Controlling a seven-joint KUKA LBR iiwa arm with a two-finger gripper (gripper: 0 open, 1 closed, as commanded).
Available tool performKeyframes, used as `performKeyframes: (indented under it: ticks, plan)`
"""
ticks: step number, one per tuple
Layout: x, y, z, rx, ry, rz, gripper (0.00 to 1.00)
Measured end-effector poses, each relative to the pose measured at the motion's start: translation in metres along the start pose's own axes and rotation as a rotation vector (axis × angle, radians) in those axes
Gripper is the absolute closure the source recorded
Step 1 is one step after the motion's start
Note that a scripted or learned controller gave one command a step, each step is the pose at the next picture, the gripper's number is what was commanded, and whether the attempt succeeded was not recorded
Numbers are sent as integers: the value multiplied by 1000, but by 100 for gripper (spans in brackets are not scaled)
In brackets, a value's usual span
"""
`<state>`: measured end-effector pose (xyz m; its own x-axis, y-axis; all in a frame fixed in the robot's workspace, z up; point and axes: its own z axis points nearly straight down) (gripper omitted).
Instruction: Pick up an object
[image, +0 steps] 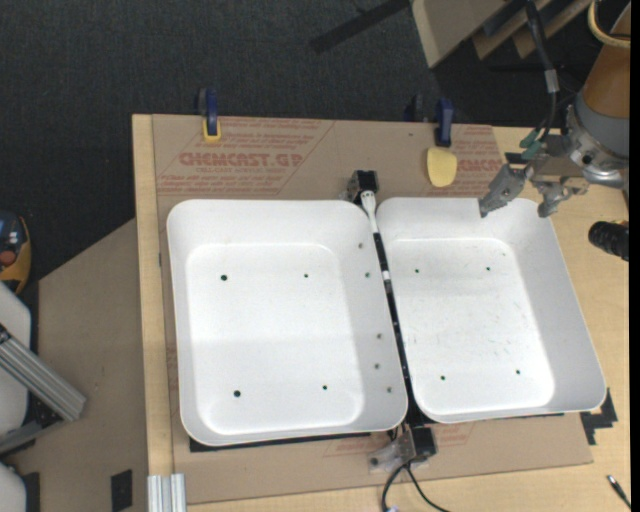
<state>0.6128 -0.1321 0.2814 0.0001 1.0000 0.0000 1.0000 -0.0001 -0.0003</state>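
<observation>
Dark grey carpet lay behind a pale wooden surface carrying a brown cardboard sheet printed in red lettering and held by two blue clamps at its far edge; on the sheet, two shallow white plastic bins side by side, left bin and right bin, each bare but for small dark dots and specks; small black fittings sat at both ends of the seam between them.

Item: grey two-finger end effector, poised over the far right corner of the right bin; fingers splayed apart, nothing between them.

Item: small pale yellow rounded object, lying on the cardboard just beyond the right bin's far edge, near the right-hand clamp; the one loose candidate for the pick, though outside both bins.

Step judged: approach only, no grasp begun; the next move would call for travel leftward and past the rim, then a descent astride the yellow piece.

Obscured: arm cut off by the right border; the yellow object's material hard to make out.
</observation>
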Motion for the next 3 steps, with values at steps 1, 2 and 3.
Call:
performKeyframes:
  ticks: [1,2,3]
  plan:
    - [83,-28,-110,-14,2,-10,0]
    - [78,-28,-114,-6,-1,-2,100]
    - [137,-8,-22,11,2,-6,100]
